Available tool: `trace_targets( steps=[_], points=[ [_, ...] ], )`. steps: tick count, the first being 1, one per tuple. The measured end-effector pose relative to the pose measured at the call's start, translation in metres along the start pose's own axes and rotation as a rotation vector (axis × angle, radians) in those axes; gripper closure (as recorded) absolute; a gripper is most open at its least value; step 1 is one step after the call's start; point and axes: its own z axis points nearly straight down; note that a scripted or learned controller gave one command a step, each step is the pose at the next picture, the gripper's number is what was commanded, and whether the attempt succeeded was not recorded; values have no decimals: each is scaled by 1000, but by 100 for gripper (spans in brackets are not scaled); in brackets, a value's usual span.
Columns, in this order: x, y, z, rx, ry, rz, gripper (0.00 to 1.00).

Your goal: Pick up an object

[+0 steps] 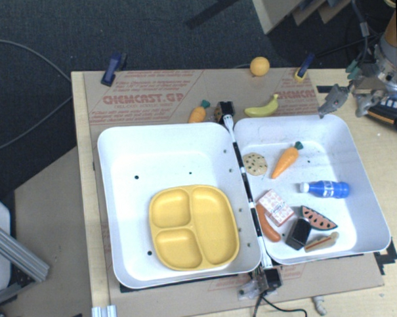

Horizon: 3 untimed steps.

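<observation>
My gripper (347, 103) hovers over the far right corner of the right bin (356, 148), open, with nothing between its fingers. Below it in that bin lie a carrot (285, 160), a round cookie (254, 163), a blue bottle (326, 190), a pink and white box (275, 206), a sausage (268, 226), a watermelon slice (318, 217), a black block (298, 233) and a brown stick (321, 242). All of them sit apart from the gripper, toward the near side.
The left bin (126, 164) holds a yellow divided plate (193, 226). Behind the bins on the board lie a banana (262, 108), an orange ball (260, 66) and a small orange fruit (198, 113). Blue clamps (112, 69) (304, 67) grip the board's far edge.
</observation>
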Motion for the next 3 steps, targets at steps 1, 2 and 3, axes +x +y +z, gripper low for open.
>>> trace_targets(
  steps=[1,2,3],
  points=[
    [34,19,93,4,2,-2,0],
    [66,-2,169,3,2,0,0],
    [86,-5,174,-4,-2,1,0]
  ],
)
